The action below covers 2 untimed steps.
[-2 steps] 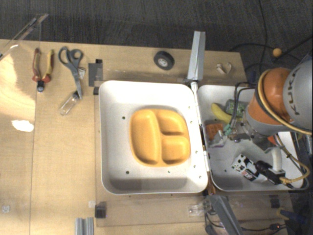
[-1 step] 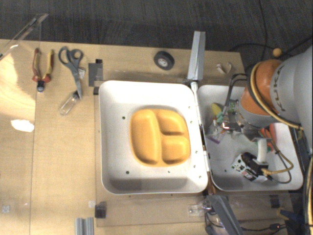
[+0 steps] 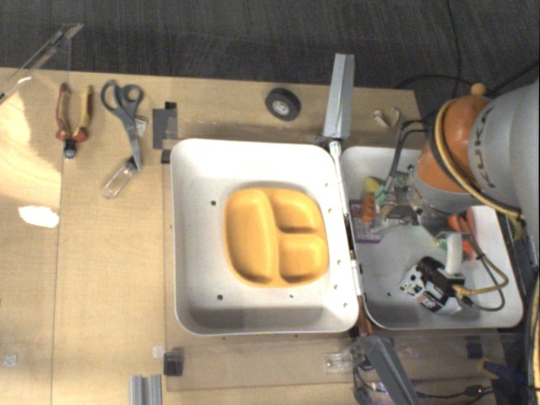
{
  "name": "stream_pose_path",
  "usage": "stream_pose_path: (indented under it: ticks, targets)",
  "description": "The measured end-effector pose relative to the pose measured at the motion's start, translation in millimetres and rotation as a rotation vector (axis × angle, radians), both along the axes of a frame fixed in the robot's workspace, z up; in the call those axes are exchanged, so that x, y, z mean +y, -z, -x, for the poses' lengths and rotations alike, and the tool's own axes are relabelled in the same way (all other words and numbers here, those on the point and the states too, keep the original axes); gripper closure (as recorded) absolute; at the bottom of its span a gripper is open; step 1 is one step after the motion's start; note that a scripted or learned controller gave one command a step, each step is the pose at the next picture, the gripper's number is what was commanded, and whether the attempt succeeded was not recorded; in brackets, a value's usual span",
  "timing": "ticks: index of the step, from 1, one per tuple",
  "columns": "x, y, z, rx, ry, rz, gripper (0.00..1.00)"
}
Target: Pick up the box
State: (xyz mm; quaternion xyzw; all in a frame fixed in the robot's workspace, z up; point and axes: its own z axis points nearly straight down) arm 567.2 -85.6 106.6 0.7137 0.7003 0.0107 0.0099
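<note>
My gripper (image 3: 386,206) hangs low over the upper left part of the right bin (image 3: 380,306), under the grey arm with its orange band (image 3: 451,137). Right beside it, at its left, lies a small colourful object (image 3: 369,204) in orange, green and yellow, partly hidden by the gripper. I cannot tell whether they touch. A small black and white box-like object (image 3: 429,283) lies near the bin's front right, apart from the gripper. A white tube-shaped item (image 3: 454,251) and an orange piece (image 3: 460,222) lie between them, partly under the arm.
The left bin (image 3: 198,226) holds a yellow tray (image 3: 275,234) with three compartments. On the bench at the left lie scissors (image 3: 126,112), pliers (image 3: 72,116) and a clear vial (image 3: 118,178). A roll of black tape (image 3: 283,104) sits behind the bins.
</note>
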Motion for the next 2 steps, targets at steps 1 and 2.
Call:
stream_pose_path:
  ticks: [1, 2]
  targets:
    - [71.0, -78.8, 66.6, 0.022, -0.247, 0.004, 1.00]
    - [15.1, -77.8, 78.5, 0.024, -0.316, 0.006, 1.00]
